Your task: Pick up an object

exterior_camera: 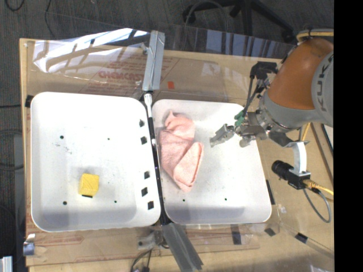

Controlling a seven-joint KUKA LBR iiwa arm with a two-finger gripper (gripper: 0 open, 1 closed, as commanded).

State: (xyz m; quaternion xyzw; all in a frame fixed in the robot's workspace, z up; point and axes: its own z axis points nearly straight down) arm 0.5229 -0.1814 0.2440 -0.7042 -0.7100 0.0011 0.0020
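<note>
The end effector (233, 137) hangs spread and unladen, apart from the pink cloth (180, 149).

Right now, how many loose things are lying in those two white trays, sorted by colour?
Pink: 1, a crumpled cloth in the right bin
Yellow: 1, a small block in the left bin
Total: 2

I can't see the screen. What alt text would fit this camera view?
A robot arm's gripper, fingers spread open, hovers over the right white bin beside a crumpled pink cloth. The left white bin holds a small yellow block.
</note>
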